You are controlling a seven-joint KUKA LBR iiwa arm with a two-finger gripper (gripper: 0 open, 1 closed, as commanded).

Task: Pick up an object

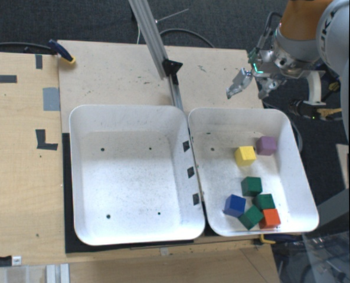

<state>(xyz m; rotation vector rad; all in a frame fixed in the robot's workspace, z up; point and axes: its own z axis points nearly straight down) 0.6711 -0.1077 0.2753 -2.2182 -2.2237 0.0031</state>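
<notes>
Zero progress on the pick as far as this frame shows: nothing sits between the pincer [238,86] tips, and all seven blocks lie loose in the right bin [284,122].

Taking the right bin as landmark:
- Pincer hangs just outside its far rim, over the tabletop [115,69], near the far-left corner. Fingers look slightly spread and bare.
- Yellow block [245,154] and purple block [267,145] sit near the bin's middle, purple toward the right wall, the two close but apart.
- Green block [251,186] is a little nearer the front.
- Blue block [234,205], two more green blocks [251,217] [265,201] and an orange block [271,217] cluster at the front, several touching.
- Left bin [80,158] adjoins it on the left side.

Left to do, my read: move over the bin, descend, close on one block, lift. Yellow or purple look like the easiest targets, since each has free space around it; the front cluster risks a jammed or double grab.

Writing: none readable. No brand, label or text legible on bins, blocks or arm.
</notes>
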